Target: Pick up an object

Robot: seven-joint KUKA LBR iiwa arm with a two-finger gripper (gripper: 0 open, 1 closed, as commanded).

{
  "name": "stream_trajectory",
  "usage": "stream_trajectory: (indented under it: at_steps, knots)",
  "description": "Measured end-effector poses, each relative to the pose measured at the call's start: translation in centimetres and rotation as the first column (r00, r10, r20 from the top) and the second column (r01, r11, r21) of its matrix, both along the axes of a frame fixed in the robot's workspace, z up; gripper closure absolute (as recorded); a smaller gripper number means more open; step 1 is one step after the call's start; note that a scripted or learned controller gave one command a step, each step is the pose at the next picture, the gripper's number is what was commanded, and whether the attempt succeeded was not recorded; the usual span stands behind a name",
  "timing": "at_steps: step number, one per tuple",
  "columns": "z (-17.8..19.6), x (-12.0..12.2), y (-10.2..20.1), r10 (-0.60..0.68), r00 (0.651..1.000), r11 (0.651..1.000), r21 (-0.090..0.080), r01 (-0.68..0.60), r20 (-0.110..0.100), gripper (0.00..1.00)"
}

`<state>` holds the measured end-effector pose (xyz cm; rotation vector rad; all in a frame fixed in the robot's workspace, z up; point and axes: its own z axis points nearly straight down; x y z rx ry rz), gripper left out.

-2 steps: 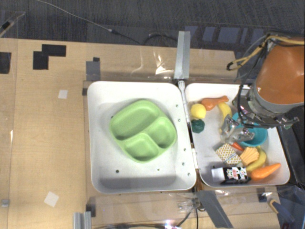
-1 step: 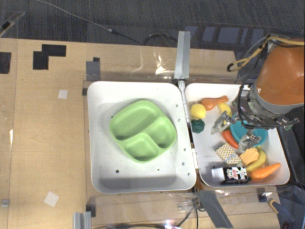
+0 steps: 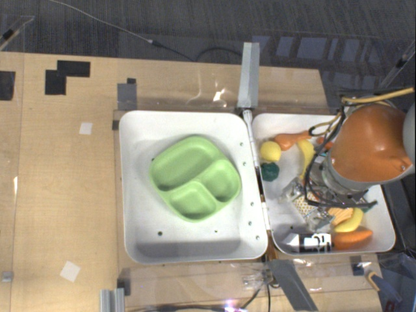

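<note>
Gripper (image 3: 316, 208) is down inside the right bin (image 3: 385, 236), under the orange wrist band (image 3: 369, 142), which covers most of it from my view. I cannot tell how the jaws are set; cabling and metal parts clutter that spot, and I see nothing clearly between them.

Just beside the gripper: a banana (image 3: 351, 220) and an orange carrot-like piece (image 3: 351, 238), both partly hidden by the arm. A black item with white lettering (image 3: 311, 242) lies at the bin's near wall; the writing is too small for me to read. A speckled patch near the gripper I cannot identify.

Farther up the bin: a lemon (image 3: 270, 151), a dark green piece (image 3: 269, 171), a second orange carrot shape (image 3: 289, 138) and a yellow piece (image 3: 305, 151), cut off by the arm.

The left bin (image 3: 140, 239) holds a green divided plate (image 3: 195, 177), tilted, three compartments.
</note>
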<state>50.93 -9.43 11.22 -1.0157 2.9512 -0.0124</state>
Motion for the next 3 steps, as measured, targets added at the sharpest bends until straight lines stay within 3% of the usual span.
stream_trajectory:
  at_steps: [1, 2, 3]
  knots:
    - [-2.1, 5.3, 0.6, -0.203, 0.979, 0.979, 0.005, 0.203, -0.006, 0.00]
    - [-2.2, 10.9, 0.9, -0.205, 0.979, 0.979, 0.006, 0.205, -0.007, 0.00]
    - [-0.6, 11.4, 1.0, -0.206, 0.978, 0.978, 0.012, 0.206, 0.010, 1.00]
